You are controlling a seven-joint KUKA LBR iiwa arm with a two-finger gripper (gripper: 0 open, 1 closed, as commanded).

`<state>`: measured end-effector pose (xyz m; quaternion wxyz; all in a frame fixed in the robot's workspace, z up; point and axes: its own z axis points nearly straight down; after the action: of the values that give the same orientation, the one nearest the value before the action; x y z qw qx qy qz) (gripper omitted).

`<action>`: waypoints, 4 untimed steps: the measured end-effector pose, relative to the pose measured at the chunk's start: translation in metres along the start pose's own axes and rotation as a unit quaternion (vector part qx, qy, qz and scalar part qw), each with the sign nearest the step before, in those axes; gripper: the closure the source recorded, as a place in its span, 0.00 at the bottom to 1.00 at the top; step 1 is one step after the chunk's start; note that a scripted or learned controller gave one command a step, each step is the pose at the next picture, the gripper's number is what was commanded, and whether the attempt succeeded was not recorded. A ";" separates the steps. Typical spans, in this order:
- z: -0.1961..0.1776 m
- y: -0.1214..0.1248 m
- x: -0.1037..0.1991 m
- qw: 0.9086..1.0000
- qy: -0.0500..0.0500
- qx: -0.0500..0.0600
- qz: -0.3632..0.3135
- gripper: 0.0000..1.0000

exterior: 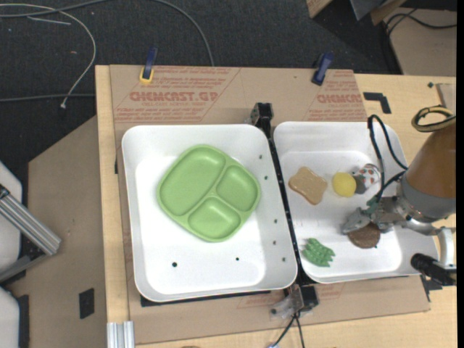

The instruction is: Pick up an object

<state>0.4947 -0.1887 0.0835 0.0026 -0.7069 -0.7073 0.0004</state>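
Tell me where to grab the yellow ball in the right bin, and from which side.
Take the yellow ball across its middle, coming straight down from above. It is round, so any pair of opposite sides serves, but the toast-shaped piece lies to its left and a small speckled object sits close on its right. Closing along the near-far line probably gives the clearest room.

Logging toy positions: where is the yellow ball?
The round yellow ball lies in the right white bin, between the tan toast-shaped piece and a small red-and-white object.
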 end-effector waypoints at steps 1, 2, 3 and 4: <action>-0.012 0.001 0.000 1.000 0.000 -0.002 0.000 1.00; -0.058 -0.002 -0.008 1.000 -0.002 -0.004 0.001 1.00; -0.102 -0.001 -0.010 1.000 -0.003 -0.005 0.000 1.00; -0.152 -0.007 -0.016 1.000 -0.003 -0.005 0.000 1.00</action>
<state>0.4881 -0.2056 0.2353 -0.0026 -0.7070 -0.7072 -0.0010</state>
